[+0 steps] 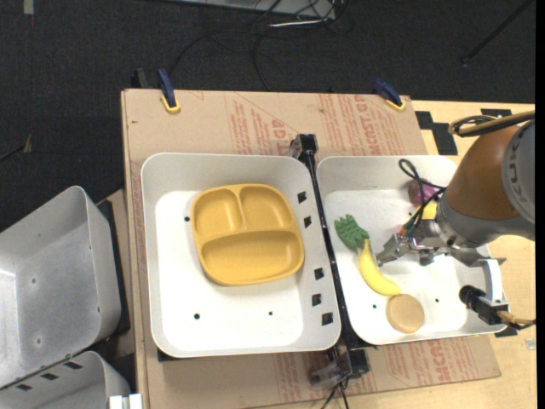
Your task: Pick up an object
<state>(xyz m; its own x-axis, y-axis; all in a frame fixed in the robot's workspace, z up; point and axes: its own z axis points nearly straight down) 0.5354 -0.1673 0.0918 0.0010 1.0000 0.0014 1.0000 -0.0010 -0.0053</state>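
Claw hovered beside the banana in the right bin.

The curved, smooth yellow plastic banana (375, 271) lay in the right shallow white bin (358, 177), with a knobbly green toy vegetable (350, 230) touching its top end at eleven o'clock and a flat, matte tan disc (405, 313) just beside its lower end at five o'clock. The metal claw (400, 247) sat near the banana at two o'clock; I could not tell how wide it stood, and nothing showed in its grip. A slick, rounded banana could roll or squirt free, or the claw could snag the vegetable. The glossy yellow three-compartment plate (248, 233) lay in the left white bin (162, 254), at nine o'clock.
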